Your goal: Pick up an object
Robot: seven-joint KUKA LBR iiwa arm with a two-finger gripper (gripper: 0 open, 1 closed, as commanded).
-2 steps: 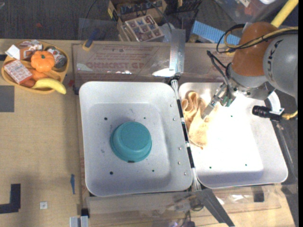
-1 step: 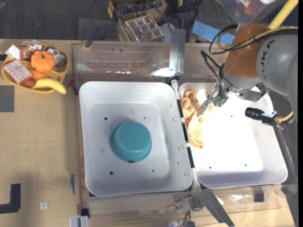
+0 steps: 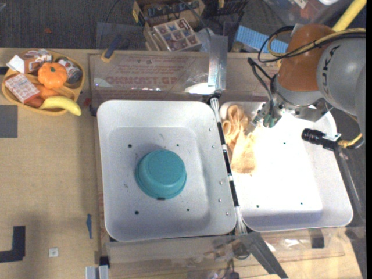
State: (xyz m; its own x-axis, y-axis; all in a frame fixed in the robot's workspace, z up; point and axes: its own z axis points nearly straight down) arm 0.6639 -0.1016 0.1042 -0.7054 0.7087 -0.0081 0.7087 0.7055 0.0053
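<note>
Hand (image 3: 260, 121) hovers beside tan cloth (image 3: 240, 144) in right bin (image 3: 302, 214), likely lining up a grasp; grip state unclear.

Fruit basket (image 3: 40, 86) far left, cardboard boxes (image 3: 171, 22) behind bench

smooth matt teal plastic bowl (image 3: 161, 174), soft crumpled tan cloth (image 3: 239, 141) looking kinda fuzzy, glossy white plastic bins (image 3: 116, 121) with bright glare on the right one, matt wood-look bench (image 3: 46, 185), shiny orange band (image 3: 305, 45) on the arm
</note>
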